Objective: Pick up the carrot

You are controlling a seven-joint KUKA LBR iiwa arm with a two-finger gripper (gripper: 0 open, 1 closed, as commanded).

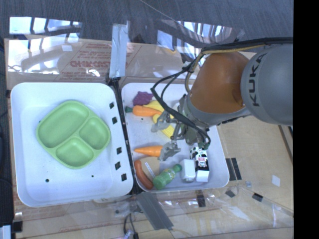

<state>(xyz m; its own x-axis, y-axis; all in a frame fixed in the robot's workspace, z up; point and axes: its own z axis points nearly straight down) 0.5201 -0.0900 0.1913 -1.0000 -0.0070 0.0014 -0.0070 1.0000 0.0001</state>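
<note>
Bins first: the shallow white left bin (20, 133) sits well to the left of the jaws and holds a light green plastic divided plate (73, 133) with three compartments. Just beside it stands the shallow white right bin (219, 176), where the jaws (172, 138) hang low among the toys; whether they are open or closed cannot be told, since cables and metal parts blur together there. Nothing can be made out between them.

Left of the jaws and slightly below lies an orange plastic carrot (148, 151), its thick end close to the metal tip, contact unclear. A second orange carrot with a green stub (144, 111) lies above and to the left of the jaws, next to a purple bunch of toy grapes (143, 98) and a yellow banana-like piece (157, 106). Below the jaws, near the front wall, rest a brown-and-red toy hot dog (142, 174) and a green plastic bottle (166, 177). Below and to the right stand a small white block (189, 169) and a black-and-white cow-print carton (201, 161). The grey arm with its orange band (222, 83) rises to the upper right, over the tan counter (249, 143).
</note>
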